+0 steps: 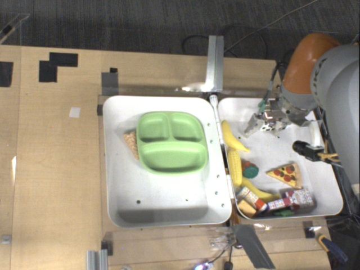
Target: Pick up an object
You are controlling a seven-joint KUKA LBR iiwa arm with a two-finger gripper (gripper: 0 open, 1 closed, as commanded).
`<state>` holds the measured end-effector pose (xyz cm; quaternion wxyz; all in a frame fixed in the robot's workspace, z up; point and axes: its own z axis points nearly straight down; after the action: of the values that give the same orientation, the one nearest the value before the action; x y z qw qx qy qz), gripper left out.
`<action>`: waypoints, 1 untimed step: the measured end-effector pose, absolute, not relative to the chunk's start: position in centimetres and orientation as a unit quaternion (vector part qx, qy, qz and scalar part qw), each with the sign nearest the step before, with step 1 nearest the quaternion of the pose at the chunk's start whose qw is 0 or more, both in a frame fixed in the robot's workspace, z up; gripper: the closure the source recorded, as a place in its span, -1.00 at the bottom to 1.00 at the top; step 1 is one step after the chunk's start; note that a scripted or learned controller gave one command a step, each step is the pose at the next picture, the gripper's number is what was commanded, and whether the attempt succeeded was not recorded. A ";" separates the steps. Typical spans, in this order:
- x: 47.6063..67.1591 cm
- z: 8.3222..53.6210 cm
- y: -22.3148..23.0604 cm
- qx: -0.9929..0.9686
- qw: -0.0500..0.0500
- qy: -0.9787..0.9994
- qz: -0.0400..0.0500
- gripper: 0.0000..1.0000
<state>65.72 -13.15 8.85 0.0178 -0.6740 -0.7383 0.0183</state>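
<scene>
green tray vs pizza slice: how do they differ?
The green tray is large, rounded and has three compartments; the pizza slice is small, flat and triangular. The tray lies in the left bin, the pizza in the right bin. Both lie flat, apart from the claw.

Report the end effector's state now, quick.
End effector: cannot be told whether open or closed at this angle; it hangs over the upper part of the right shallow white bin, with nothing visibly held.
</scene>
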 end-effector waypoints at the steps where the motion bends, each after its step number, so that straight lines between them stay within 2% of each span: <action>1: 65.9 8.9 -11.2 -0.703 0.008 -0.711 0.020 -1.00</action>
<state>65.86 -11.22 8.90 0.0080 -0.7033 -0.7105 0.0196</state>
